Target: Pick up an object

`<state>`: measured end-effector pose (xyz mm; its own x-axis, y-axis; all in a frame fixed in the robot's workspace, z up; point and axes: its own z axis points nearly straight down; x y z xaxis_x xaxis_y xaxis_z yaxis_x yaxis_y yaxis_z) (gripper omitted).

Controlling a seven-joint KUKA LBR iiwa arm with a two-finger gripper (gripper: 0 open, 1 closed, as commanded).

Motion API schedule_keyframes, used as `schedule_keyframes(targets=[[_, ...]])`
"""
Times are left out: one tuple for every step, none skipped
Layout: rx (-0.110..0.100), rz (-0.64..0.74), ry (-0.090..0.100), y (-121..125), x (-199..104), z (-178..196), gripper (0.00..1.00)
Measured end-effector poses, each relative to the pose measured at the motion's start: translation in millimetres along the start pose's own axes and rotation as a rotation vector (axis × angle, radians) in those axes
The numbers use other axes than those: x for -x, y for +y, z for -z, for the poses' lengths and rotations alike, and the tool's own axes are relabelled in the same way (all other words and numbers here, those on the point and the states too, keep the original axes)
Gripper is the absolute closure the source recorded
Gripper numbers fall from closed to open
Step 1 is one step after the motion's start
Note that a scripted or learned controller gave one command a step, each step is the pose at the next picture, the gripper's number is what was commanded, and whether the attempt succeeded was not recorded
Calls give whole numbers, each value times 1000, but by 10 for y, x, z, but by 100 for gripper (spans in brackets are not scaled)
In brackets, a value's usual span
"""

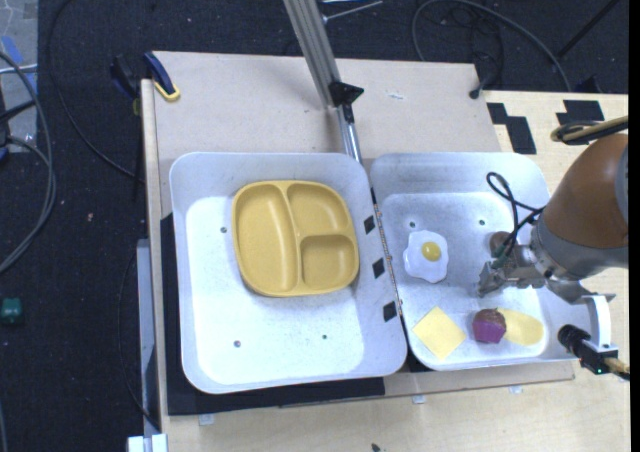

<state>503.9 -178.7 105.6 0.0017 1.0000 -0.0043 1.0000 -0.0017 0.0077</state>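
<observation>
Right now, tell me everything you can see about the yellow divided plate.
The yellow divided plate is a rounded square of what looks like matte plastic. Raised ridges split it into three compartments: one long section on its left side and two smaller ones on its right, all bare. It lies flat, turned slightly, in the upper middle of the left bin. Only the bin floor touches it.

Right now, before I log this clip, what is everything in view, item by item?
Shallow white bins: two, side by side on the bench; left bin, right bin.
Yellow plastic divided plate: one, three compartments, in the left bin.
Toy fried egg: one, white with yellow yolk, middle of the right bin.
Yellow flat cheese slice: one, right bin, near edge.
Purple round toy: one, right of the cheese slice.
Pale yellow toy: one, beside the purple round toy.
Gripper: one, grey, low in the right bin, above the purple toy.
</observation>
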Motion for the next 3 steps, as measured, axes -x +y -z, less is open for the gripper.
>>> schedule_keyframes(targets=[[-3, 4, 2, 15, 5, 632, 100], [-5, 4, 3, -9, 42, 1121, 100], [-5, 4, 3, 3, 42, 1293, 100]])
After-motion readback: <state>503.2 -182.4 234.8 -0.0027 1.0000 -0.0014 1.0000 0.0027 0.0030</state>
